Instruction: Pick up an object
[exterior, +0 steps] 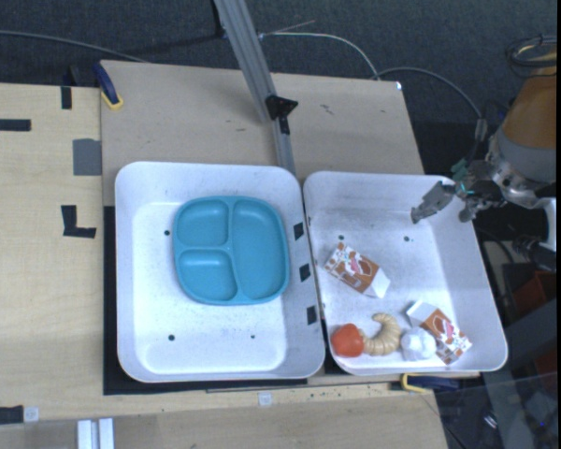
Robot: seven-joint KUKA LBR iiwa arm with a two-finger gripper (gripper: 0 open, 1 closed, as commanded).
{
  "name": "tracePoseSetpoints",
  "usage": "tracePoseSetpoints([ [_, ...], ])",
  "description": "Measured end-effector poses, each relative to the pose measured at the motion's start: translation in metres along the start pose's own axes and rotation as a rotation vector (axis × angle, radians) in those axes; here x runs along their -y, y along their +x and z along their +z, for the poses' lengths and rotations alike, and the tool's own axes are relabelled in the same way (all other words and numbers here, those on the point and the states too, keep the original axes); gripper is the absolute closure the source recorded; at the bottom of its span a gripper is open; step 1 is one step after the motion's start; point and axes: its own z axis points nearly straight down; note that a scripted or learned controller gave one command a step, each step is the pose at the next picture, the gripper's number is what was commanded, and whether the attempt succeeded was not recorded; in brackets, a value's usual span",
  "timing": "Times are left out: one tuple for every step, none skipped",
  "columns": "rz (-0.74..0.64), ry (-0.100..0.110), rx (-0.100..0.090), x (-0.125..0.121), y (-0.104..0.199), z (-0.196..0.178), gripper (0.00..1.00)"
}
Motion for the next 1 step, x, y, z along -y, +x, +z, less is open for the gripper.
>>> tracePoseSetpoints([
  [0.000,0.000,0.000,0.0000,0.0000,0.0000,0.00],
])
